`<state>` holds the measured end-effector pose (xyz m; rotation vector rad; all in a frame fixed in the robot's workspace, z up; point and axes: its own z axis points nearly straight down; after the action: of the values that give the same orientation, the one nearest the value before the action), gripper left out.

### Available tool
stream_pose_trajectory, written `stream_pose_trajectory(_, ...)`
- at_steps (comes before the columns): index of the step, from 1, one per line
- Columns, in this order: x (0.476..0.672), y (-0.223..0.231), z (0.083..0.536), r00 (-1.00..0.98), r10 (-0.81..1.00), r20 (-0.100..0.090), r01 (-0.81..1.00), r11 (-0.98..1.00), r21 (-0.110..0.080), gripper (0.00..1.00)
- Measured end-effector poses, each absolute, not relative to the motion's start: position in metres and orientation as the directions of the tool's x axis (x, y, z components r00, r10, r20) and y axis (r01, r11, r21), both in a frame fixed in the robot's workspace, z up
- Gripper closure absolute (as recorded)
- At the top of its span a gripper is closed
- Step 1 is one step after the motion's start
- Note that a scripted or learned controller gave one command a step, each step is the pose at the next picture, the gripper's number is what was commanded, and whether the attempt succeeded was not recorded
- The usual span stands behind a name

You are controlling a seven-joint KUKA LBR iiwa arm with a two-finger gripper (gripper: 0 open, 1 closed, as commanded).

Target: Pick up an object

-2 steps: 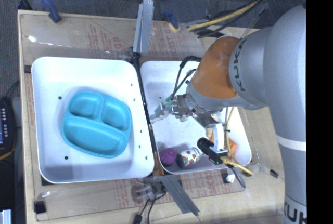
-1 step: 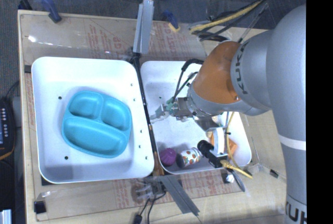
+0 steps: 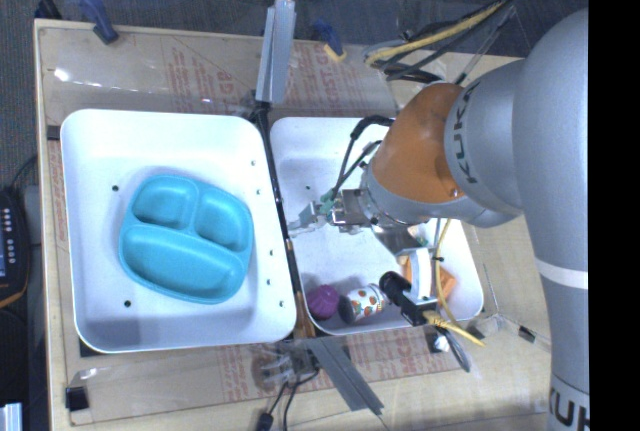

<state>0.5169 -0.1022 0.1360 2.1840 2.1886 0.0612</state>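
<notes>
My gripper hangs low over the left part of the right white bin, pointing toward the wall between the two bins. Near the bin's front edge lies a small purple object, and touching its right side is a little jar with a red and white pattern. An orange object sits at the bin's right side, partly hidden by the arm. The gripper is well behind the purple object and the jar, apart from both. I see nothing clearly between its tips.
The left white bin holds a blue divided plate. A grey metal bar stands behind the bins' shared wall. The arm's big orange and grey body covers the right bin's back right.
</notes>
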Motion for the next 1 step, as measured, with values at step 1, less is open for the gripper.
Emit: stream_pose_trajectory(1,0.5973,-0.1225,0.0912,-0.008,1.0,0.001,1.0,0.008,-0.003,0.0)
